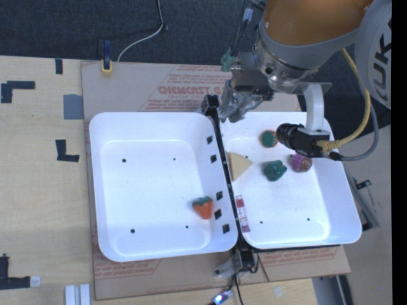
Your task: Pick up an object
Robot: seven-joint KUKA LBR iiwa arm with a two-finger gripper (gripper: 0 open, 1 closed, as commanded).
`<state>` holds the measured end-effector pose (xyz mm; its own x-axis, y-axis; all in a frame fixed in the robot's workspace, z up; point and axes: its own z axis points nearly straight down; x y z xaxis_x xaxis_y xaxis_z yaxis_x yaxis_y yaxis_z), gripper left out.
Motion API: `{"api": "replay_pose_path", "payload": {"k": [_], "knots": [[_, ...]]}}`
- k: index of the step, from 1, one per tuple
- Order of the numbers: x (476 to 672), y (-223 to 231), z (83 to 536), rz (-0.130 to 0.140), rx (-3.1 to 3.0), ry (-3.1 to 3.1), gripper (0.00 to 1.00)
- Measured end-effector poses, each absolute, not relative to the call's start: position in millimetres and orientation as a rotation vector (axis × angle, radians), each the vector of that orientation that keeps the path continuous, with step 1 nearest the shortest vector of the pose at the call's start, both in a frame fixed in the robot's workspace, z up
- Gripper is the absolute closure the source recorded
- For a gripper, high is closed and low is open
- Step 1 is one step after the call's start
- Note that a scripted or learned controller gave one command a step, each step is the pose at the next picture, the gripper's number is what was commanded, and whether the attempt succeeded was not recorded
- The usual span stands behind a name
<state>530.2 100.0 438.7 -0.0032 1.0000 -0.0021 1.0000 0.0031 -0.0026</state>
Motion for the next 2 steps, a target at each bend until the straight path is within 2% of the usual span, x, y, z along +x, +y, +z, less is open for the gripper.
{"api": "replay_pose_path", "payload": {"k": [1,2], "knots": [[515.0,175.1,489.2,-0.007,-2.211,-2.233,1.00],[516.0,171.4,496.2,0.003,-2.217,-2.226,1.00]]}}
